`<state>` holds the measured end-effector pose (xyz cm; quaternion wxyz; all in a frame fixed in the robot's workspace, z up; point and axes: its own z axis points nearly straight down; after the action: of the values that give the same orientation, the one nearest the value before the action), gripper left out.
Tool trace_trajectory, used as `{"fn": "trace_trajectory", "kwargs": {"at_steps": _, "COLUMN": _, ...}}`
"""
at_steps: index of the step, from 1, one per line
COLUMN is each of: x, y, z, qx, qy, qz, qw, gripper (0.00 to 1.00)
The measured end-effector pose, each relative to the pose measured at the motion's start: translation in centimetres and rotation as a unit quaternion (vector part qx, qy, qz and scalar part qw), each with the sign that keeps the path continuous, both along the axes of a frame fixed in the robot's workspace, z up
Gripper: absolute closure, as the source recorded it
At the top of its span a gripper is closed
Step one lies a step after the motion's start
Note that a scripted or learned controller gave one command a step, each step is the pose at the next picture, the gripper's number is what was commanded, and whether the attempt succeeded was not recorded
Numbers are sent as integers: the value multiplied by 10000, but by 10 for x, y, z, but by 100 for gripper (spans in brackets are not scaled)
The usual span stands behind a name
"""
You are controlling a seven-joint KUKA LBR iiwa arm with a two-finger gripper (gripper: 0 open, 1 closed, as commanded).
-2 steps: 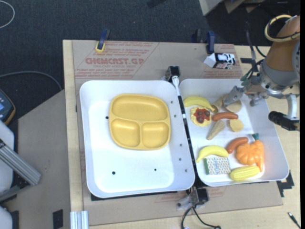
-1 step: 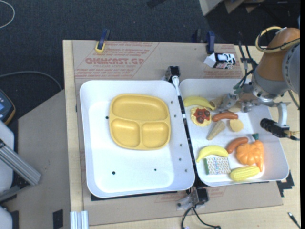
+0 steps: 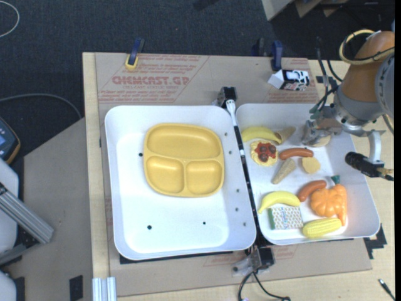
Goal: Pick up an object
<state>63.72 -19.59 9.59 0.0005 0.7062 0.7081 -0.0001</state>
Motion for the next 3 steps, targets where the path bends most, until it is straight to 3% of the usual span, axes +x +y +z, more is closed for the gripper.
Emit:
{"fn": "trace_trajectory", "kwargs": {"at_steps": 2, "x": 1, "y": -4, "z": 111, "qx": -13, "qy": -46, "qz": -8, "qw": 10000, "gripper": 100}}
{"fn": "trace_trajectory", "kwargs": {"at_steps": 3, "x": 2, "y": -4, "z": 131, "qx": -6, "qy": -25, "qz": -10, "qw": 10000, "gripper": 100}}
